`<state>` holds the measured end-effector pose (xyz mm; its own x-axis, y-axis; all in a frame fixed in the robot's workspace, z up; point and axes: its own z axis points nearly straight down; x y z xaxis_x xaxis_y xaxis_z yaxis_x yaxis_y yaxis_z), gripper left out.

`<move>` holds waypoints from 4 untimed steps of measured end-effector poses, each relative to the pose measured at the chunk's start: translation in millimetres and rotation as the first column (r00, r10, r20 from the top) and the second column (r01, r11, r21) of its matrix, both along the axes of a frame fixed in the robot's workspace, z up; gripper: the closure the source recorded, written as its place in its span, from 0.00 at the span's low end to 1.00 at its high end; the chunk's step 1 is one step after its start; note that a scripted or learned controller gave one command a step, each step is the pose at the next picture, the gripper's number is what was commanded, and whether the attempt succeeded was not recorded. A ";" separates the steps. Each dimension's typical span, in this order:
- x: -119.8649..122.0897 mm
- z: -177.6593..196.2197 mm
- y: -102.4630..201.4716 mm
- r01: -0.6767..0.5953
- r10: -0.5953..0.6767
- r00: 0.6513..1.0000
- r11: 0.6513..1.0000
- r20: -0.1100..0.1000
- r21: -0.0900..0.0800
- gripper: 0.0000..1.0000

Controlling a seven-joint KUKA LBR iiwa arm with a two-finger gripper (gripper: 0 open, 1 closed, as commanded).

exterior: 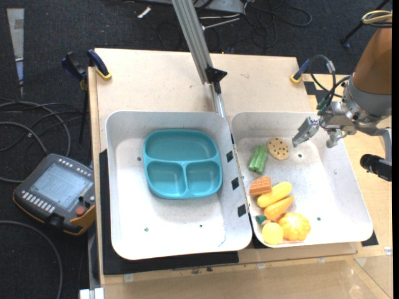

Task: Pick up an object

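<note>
My gripper [317, 134] hangs over the back of the right bin [340, 185], fingers spread open with nothing between them. Just left of it lies a round tan cookie [278, 148] with dark chips. A green pod-shaped toy [258, 158] lies further left. Toward the bin's front sit an orange waffle piece [260, 185], two yellow-orange banana-like pieces [276, 200], a yellow round fruit [272, 233] and a bumpy yellow-orange fruit [295, 225].
The left bin [124, 229] holds a teal three-compartment tray [183, 163]. A slanted metal pole [194, 33] meets the bins' shared wall at the back. A teach pendant [56, 194] lies on the floor at left. Yellow clamps [100, 67] grip the bench corners.
</note>
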<state>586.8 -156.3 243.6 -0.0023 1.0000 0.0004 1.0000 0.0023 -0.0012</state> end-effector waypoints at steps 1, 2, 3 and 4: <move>0.0 0.0 0.0 0.001 -0.001 1.000 1.000 0.000 0.000 0.00; 4.6 -44.4 -1.2 0.002 -0.002 1.000 1.000 -0.003 0.000 0.00; -2.3 -107.2 -0.5 0.003 -0.003 1.000 1.000 -0.006 0.001 0.00; -2.5 -150.6 0.2 0.002 -0.002 1.000 1.000 -0.001 -0.001 0.00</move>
